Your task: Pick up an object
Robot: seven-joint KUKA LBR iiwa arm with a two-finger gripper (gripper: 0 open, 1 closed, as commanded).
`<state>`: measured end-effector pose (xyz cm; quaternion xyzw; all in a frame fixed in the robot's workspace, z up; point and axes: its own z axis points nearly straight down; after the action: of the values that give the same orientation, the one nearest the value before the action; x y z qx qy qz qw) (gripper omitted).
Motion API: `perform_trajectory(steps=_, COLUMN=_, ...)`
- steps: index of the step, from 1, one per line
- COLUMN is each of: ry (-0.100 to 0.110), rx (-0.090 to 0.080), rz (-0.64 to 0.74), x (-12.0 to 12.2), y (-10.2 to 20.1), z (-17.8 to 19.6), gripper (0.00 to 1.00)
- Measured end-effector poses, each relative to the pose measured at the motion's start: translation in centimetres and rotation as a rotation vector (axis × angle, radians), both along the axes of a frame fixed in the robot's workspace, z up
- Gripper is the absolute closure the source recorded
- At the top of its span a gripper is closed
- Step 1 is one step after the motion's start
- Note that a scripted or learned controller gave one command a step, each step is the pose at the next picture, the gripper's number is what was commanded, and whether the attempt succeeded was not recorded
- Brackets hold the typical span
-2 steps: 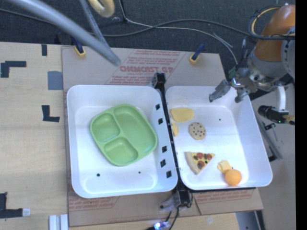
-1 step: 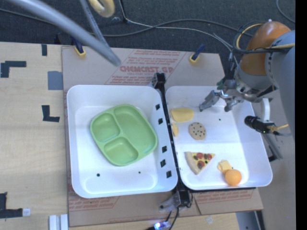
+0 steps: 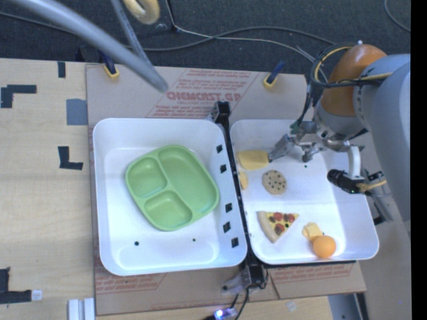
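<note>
Red print runs across the cardboard sheet (image 3: 200, 92) under the bins, just behind the left bin (image 3: 107, 139). It reads roughly "CHEMCAST GP", though the letters are blurred. Smaller red lines around it can't be read.

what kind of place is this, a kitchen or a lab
Most likely a robot lab bench, not a kitchen. Two white bins sit on cardboard clamped to the bench, a robot arm reaches in, and cables trail across the dark floor. The pizza slice and cookie look like toy food.
</note>
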<state>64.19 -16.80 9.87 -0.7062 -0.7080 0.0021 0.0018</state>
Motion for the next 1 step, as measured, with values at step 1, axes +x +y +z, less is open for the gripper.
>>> perform_trajectory(steps=1, ry=-0.006, rx=-0.002, rz=0.000, x=0.07, y=0.06, z=-1.33, gripper=0.00)
